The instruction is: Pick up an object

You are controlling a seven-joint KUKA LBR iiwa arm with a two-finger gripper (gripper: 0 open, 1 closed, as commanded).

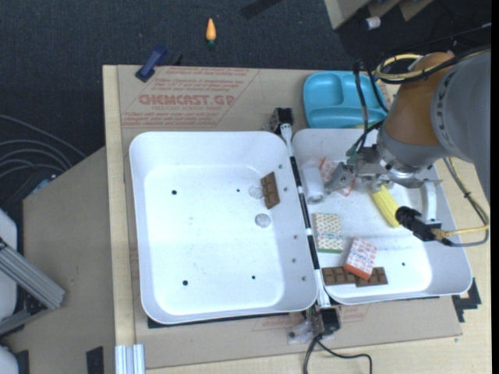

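The gripper [340, 179] was down low in the right bin [417, 248], toward its far left corner, right beside a small red-and-white scrap [322, 165]. Claw apart or together? Couldn't tell from that angle. A yellow piece [384, 206] lay just beside it. Nearer the front sat a patterned packet [327, 231], then an orange box [361, 257] touching a brown bar [343, 276]. A second brown bar [270, 189] lay in the left bin [203, 240].

Place: was a robotics lab
Evidence: grey arm [468, 107] stood over white bins [203, 240], loose cables [35, 162] lay on dark carpet [78, 22]
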